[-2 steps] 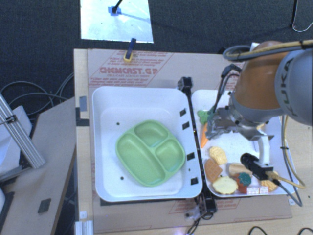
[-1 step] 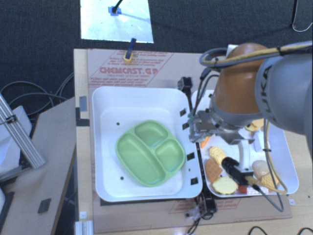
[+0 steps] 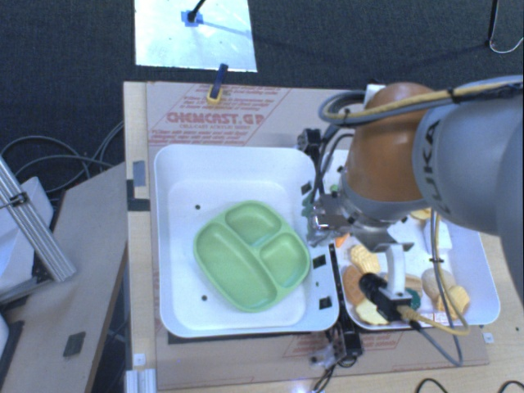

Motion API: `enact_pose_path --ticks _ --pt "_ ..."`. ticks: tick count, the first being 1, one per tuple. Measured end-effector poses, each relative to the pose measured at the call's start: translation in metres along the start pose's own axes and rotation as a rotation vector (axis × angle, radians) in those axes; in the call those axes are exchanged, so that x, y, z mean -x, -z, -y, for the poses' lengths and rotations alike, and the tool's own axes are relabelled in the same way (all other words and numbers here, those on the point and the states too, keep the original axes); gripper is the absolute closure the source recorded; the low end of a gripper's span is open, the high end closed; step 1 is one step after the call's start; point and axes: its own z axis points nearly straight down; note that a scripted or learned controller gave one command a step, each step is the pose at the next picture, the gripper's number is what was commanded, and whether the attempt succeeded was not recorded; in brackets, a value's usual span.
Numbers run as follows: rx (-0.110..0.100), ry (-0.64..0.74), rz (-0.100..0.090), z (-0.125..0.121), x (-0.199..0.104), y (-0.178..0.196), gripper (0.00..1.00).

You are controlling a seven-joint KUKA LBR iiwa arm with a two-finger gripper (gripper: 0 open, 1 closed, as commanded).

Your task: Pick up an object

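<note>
Here the left bin [image 3: 176,244] holds one thing, a green plate [image 3: 246,256] with three compartments. It lies flat and turned at a slant, a little toward the bin's near right corner. Its right rim comes close to the wall that the two bins share, while bare white floor stays open along the far wall, the left wall and the near left corner. The arm [image 3: 467,162] reaches in from the right and covers most of the right bin [image 3: 485,297], its orange band [image 3: 393,154] sitting above that bin's far left part. The gripper [image 3: 326,219] is low at the shared wall, just beside the plate's right rim and on the edge of the right bin. The wrist hides it from above, so I cannot tell whether it is spread, pressed together or pinching anything. The things to pick lie in the right bin's near half. Tan round pieces [image 3: 357,278] are crowded into the near left corner against the shared wall, with one more just beyond them near the wrist, and yellow pieces [image 3: 455,298] and a pale lump [image 3: 432,282] sit further right, near the front wall. Open floor in this bin shows along its right side and near right corner – the rest is under the arm. Both bins rest on a brown sheet with red lettering [image 3: 217,118], whose far strip lies bare.
</note>
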Motion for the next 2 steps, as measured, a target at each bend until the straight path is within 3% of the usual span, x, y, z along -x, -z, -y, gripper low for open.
enact_pose_path --ticks 1,2 --pt "0.001 -0.006 0.001 0.001 0.013 -0.006 1.0" --pt "0.0 -0.001 0.0 0.0 -0.002 -0.012 1.0"
